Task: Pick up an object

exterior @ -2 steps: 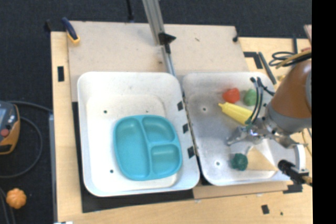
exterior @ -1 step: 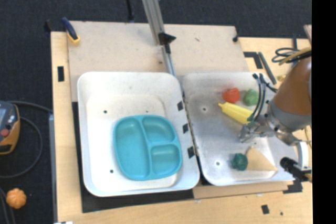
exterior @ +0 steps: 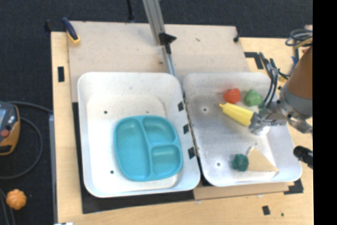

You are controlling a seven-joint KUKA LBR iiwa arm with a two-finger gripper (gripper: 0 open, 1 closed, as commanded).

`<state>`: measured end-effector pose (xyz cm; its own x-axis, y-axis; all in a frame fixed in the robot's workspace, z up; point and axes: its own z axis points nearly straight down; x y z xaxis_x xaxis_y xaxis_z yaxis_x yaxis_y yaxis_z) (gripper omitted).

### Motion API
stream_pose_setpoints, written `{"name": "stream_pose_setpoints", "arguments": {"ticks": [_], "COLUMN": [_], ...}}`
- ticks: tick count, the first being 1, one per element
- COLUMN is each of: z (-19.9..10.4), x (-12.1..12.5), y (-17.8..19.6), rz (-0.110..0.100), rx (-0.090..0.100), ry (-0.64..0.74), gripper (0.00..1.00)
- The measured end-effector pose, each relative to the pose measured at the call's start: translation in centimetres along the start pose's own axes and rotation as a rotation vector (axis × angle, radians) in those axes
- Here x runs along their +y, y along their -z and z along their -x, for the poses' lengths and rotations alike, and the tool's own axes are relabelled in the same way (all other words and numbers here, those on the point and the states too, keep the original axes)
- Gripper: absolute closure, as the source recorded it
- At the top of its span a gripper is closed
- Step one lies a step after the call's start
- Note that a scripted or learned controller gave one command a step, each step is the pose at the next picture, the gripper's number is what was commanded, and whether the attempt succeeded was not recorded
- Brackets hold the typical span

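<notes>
Camera view, looking down on the desk [exterior: 121, 52]; we list the contents as follows.

Tool [exterior: 258, 125]: enters from the right, over the right bin [exterior: 210, 89]. Its tip sits at the right end of the yellow object [exterior: 236, 113] and appears to touch it. We cannot tell how far the tool is parted, nor whether the yellow object lies inside its grip; the metal parts blur together at this spot. Dark cables run up from the wrist toward the orange band at the right.

Right bin, shallow and white, contents:
- yellow object, elongated, lying slantwise in the far half, its right end at the tool.
- red ball [exterior: 231, 96], just beyond the yellow object, on the far side.
- green ball [exterior: 253, 97], just right of the red ball, close to the cables.
- dark green lump [exterior: 240, 162], in the near part of the bin.
- tan wedge [exterior: 260, 162], just right of the dark green lump, against the near right corner.

Left bin [exterior: 100, 87], shallow and white, contents:
- blue divided plate [exterior: 148, 147], three compartments, in the near right part of the bin.

Outside the bins: a small orange ball [exterior: 16, 198] at the near left, off the desk, and a metal rail [exterior: 150, 0] rising from the far side.
</notes>
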<state>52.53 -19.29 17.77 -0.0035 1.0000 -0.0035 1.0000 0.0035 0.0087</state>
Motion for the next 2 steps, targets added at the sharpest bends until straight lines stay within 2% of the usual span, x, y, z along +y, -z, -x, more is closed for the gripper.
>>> {"name": "stream_pose_setpoints", "arguments": {"ticks": [1,2], "z": [0.8,1.0], "x": [0.9,1.0], "y": [5.9,7.3], "rz": [-0.001,-0.005], "rx": [0.000,0.002], "ry": [-0.001,0.001], "gripper": [1.00,1.00]}}
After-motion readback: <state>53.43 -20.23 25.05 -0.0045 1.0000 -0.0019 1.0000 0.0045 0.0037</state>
